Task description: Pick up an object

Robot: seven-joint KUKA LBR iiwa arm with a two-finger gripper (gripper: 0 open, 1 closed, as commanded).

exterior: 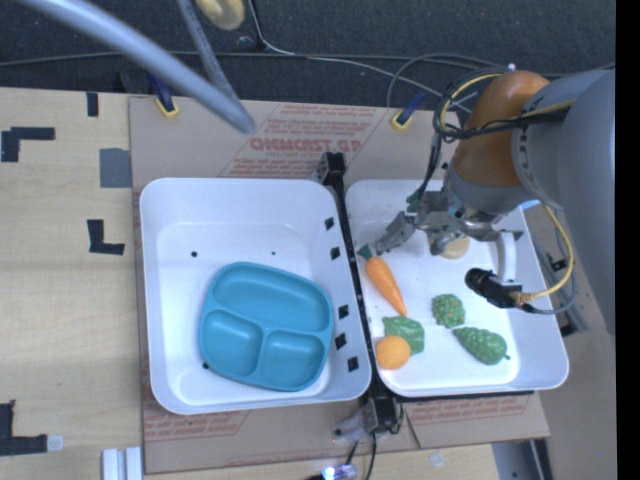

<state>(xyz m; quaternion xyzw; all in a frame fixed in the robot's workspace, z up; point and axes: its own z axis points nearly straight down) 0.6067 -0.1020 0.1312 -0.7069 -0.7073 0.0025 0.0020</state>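
The gripper [400, 230] hangs low over the right bin [540, 368], just at 1 o'clock from the toy carrot [385, 283]; whether it is open or shut I cannot tell; nothing is seen held. Advised: centre over the carrot's middle, align across its slanted length, descend straight. The arm [520, 158] enters from 3 o'clock, wrist bent downward.

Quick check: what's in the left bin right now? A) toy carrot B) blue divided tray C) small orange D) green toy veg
B: the blue divided tray lies in the left bin; the toy carrot, the small orange and the green pieces sit in the right bin.
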